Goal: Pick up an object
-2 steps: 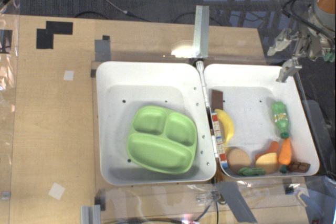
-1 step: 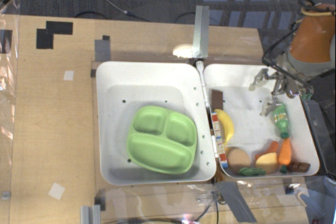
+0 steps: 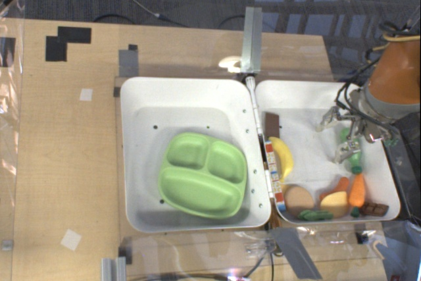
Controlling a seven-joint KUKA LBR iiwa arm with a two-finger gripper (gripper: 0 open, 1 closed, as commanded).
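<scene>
My gripper (image 3: 337, 137) hangs over the right part of the right bin (image 3: 299, 105), below the grey wrist with the orange band. Its two metal fingers (image 3: 327, 120) are spread apart, so it is open. A small green object (image 3: 355, 158) lies right beside the nearer finger, partly hidden by it; I cannot tell whether they touch. Further toys lie in this bin: a banana (image 3: 283, 156), a carrot (image 3: 356, 189), a brown potato (image 3: 298, 197), a yellow-orange piece (image 3: 335, 201), a green bean (image 3: 316, 214) and two brown bars (image 3: 271, 122) (image 3: 375, 210).
The left bin (image 3: 141, 141) holds a green divided plate (image 3: 204, 174). A metal post (image 3: 252, 36) stands behind the seam between the bins. The wooden bench (image 3: 59, 161) stretches to the left.
</scene>
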